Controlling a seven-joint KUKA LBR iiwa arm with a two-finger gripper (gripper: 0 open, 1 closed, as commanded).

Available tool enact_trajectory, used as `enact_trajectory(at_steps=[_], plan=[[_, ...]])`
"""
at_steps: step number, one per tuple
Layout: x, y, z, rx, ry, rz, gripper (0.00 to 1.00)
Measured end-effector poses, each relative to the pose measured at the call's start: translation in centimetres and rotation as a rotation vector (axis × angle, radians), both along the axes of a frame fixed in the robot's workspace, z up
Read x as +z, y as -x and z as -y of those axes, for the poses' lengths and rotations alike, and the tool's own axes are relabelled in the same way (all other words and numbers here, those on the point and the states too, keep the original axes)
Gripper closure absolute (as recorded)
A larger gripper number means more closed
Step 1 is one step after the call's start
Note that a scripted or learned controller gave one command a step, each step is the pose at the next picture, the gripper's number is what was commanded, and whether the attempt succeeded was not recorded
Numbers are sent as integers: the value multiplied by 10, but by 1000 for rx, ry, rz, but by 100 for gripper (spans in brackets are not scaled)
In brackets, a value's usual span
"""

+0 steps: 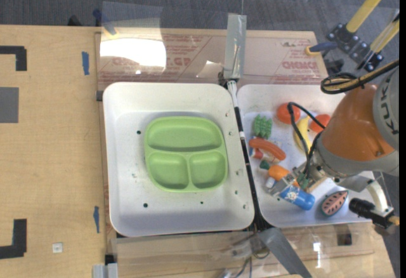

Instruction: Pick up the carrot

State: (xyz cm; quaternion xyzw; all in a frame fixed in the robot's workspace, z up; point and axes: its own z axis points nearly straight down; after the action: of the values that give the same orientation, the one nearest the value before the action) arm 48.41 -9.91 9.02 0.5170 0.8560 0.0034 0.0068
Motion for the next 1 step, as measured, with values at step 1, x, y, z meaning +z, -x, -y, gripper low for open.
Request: enact_trajectory(at_steps=[1], plan=[[-1,-64,4,-426,-6,-4,0]])
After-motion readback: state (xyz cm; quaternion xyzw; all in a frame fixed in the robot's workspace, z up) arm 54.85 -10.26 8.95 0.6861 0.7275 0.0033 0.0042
